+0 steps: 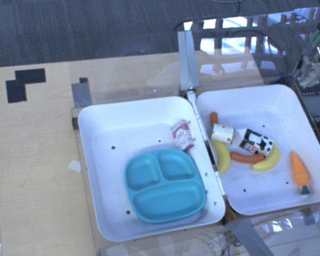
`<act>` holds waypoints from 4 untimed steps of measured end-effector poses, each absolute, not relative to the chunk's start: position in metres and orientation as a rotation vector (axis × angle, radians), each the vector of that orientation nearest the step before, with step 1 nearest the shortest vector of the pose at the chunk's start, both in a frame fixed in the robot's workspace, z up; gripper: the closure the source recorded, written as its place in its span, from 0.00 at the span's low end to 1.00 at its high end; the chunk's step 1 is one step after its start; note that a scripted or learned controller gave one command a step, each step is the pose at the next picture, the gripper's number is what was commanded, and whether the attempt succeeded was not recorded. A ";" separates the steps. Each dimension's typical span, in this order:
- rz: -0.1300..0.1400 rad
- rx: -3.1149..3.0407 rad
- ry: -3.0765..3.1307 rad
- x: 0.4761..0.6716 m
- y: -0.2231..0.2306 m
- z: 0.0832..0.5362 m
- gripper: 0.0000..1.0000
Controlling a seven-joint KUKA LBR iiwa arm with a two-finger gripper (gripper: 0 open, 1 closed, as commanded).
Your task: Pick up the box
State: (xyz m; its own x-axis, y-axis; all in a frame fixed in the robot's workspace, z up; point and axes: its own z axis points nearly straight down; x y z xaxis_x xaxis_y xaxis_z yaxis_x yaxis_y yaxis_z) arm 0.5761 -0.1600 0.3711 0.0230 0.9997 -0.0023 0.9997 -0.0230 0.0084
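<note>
Two shallow white bins sit side by side on the pale wooden table [30, 172], their inner walls touching down the middle. In the left bin [103, 162] a turquoise divided plate [165, 184] lies flat toward the near side, and just beyond its far right corner a small red-and-white packet [182, 135] rests close to the dividing wall. The right bin [274, 102] holds a little heap: the box [255, 140] (white, with black patches on its top face) lies slightly askew near the middle, resting against a yellow banana [267, 161] that curves along its near side. A white cylinder [223, 134] with a brownish end lies touching the box's left end, a red-orange sausage-like piece [248, 157] runs under the box's near edge, and another yellow piece [222, 156] sits by the dividing wall. An orange carrot [298, 171] with a green tip lies apart, toward the near right corner. At the far right edge, beyond the bin's rim, some metal hardware [316, 64] is visible, but it is too cluttered to make out the jaws, so I cannot tell how they stand; nothing is touching the box.
</note>
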 end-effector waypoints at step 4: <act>0.006 2.121 2.309 0.527 -0.109 0.311 1.00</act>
State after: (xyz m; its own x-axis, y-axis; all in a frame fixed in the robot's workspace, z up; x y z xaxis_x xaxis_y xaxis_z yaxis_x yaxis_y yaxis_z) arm 0.5269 -0.1094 0.3111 -0.0847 0.9964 -0.0019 0.9964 0.0847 0.0070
